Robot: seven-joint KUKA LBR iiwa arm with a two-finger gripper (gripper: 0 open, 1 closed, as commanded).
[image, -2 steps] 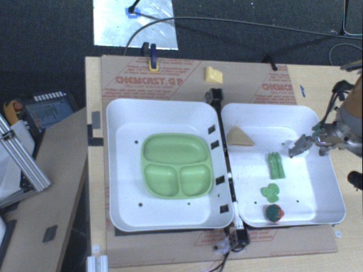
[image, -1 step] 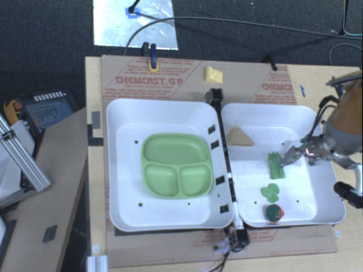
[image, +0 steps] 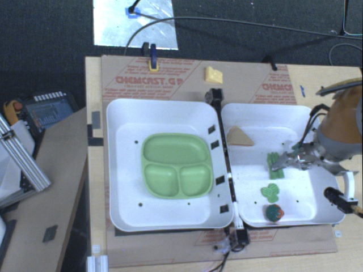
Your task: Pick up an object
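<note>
A cardboard-covered worktop point(image: 170, 78) on dark carpet point(image: 255, 4) carried two white bins point(image: 119, 123). The gripper point(image: 278, 163) touched a green block point(image: 274, 166) in the right bin point(image: 266, 115); its opening could not be told.

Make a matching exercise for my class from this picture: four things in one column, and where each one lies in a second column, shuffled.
Things:
1. green divided plate
2. tan wedge
3. round green and orange object
4. yellow block

Places:
A. on the cardboard beyond the bins
B. near front of right bin
C. in the left bin
D. at back of right bin

Pairs: 1-C, 2-D, 3-B, 4-A
</note>
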